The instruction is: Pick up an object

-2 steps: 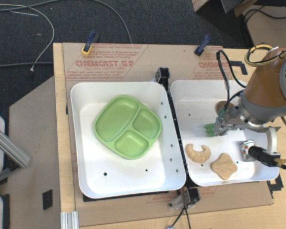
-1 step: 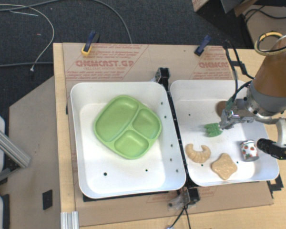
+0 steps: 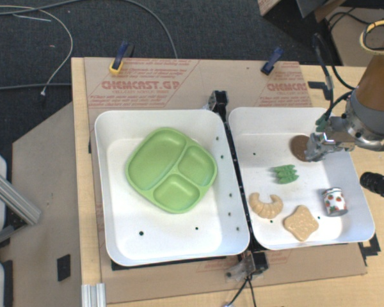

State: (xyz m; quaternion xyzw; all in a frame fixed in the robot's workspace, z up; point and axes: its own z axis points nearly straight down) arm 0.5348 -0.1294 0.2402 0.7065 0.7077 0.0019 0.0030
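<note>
Arm enters from 3 o'clock, wrist angled down; gripper (image 3: 315,147) sits over the brown disc (image 3: 299,148) in right bin (image 3: 243,171). Grip state: cannot tell.

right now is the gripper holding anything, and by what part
It cannot be told. The gripper is low in the right bin, against a brown round object, but the view does not show that object between its fingers.

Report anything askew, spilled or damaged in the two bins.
The green divided plate lies turned at a slant to the left bin's walls. Nothing looks spilled or broken; the right bin's small items lie loosely scattered.
</note>
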